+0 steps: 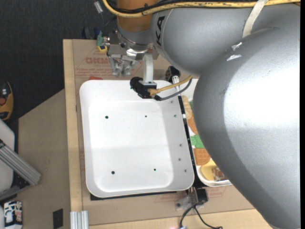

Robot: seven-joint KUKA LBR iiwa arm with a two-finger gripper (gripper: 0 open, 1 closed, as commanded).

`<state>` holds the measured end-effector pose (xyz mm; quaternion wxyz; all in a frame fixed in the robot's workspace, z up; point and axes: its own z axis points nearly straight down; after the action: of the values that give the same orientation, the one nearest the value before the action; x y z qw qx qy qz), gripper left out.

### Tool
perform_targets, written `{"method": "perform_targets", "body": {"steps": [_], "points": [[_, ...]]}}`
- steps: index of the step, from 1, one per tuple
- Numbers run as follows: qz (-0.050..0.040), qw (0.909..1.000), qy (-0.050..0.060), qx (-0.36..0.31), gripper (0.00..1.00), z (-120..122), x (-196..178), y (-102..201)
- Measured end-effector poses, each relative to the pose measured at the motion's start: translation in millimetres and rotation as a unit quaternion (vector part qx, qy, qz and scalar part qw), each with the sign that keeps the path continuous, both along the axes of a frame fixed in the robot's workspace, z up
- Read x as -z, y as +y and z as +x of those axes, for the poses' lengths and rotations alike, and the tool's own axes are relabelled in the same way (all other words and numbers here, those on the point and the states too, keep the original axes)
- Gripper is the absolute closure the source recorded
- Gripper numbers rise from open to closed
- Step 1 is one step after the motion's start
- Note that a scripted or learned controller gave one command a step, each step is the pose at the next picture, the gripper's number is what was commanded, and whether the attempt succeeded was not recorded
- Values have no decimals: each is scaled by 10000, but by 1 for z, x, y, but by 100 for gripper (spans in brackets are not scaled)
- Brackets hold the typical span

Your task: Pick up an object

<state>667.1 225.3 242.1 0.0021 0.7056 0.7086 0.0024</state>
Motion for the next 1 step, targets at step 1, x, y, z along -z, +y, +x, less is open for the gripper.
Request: {"method": "perform_targets", "body": {"steps": [1], "points": [[1,10000,-14,-8,100,0,-11,1]]}}
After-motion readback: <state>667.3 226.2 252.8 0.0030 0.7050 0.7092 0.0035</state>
